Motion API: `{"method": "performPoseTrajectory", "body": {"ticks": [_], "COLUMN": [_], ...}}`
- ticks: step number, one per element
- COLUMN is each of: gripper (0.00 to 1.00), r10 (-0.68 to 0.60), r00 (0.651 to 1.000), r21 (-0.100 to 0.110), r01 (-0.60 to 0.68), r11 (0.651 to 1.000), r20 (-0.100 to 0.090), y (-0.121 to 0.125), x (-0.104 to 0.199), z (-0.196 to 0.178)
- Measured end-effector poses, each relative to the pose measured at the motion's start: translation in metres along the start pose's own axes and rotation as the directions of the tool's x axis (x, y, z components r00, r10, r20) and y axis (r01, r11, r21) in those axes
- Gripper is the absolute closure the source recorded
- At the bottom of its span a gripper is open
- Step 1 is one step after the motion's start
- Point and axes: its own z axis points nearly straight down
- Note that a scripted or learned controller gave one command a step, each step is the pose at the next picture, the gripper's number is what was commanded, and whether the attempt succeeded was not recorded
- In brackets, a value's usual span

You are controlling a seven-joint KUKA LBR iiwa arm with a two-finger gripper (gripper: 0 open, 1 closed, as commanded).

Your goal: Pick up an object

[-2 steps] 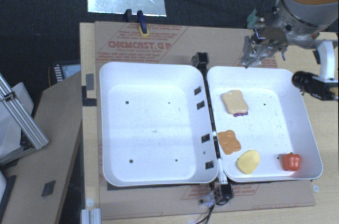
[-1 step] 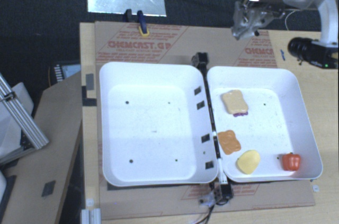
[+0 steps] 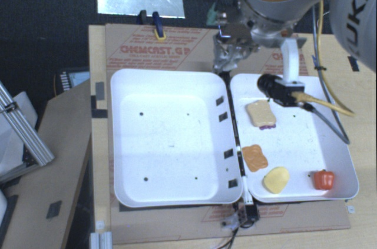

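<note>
The right bin (image 3: 330,142) is the landmark here: it holds all 4 loose things. A slice of toast (image 3: 261,113) with a purple edge lies in its upper left part. Below the toast, close to the bin's left wall, lies an orange waffle-like piece (image 3: 254,158). A yellow lemon-shaped piece (image 3: 276,179) sits just right of and below that, near the bin's front wall, and a small red pepper (image 3: 323,179) sits in the bin's front right corner. The left bin (image 3: 126,89) adjoins it along the shared middle wall.

The gripper (image 3: 230,59) hangs above the back edge of the right bin, near its upper left corner, apart from every piece. The picture is too blurred there to tell how far the fingers are spread, and nothing can be seen between them.

These look like small toy foods, so probably light and fairly stiff, with smooth skins that may slip. The toast is nearest the gripper and lies flat; it is likely best pinched across its narrow width, with the fingers reaching down past its edges. The lemon piece is rounder and could roll out. The pepper sits close to 2 walls, which leaves little room for the fingers.
</note>
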Motion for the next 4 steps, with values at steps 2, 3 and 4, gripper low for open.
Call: {"method": "performPoseTrajectory", "body": {"ticks": [2,3,4], "gripper": [1.00,1.00,1.00], "r10": [-0.002,0.002,0.010], "r00": [1.000,1.000,1.000], "r21": [-0.017,-0.016,-0.009], "r01": [0.001,-0.002,-0.010], "r11": [1.000,1.000,1.000], "r20": [-0.005,-0.003,-0.001], "y": [-0.072,-0.012,-0.030], "x": [0.040,0.082,0.037], "z": [-0.078,-0.101,-0.100]}}
